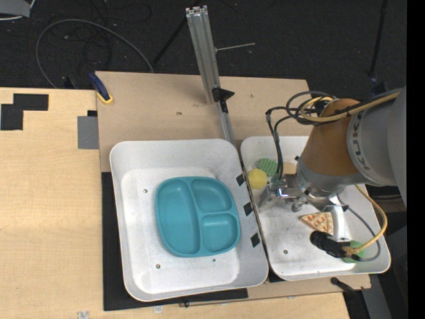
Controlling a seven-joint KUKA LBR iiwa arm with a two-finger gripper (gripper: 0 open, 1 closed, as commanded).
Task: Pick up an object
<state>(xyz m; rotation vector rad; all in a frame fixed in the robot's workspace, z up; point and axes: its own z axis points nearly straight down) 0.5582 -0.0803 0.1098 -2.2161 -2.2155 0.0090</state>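
In the right bin (292, 261) a yellow ball (256, 177) lies near the left wall, with a green ridged object (267, 165) just behind it. A pizza-slice toy (317, 221) rests toward the middle right. My gripper (275, 194) is down low in this bin, just right of and below the yellow ball and left of the pizza slice. The wrist hides the bin floor behind it.
The left bin (133, 244) holds a teal divided plate (197, 215). A metal post (206, 58) rises behind the bins. Yellow and black cables loop around the wrist above the right bin's far side.
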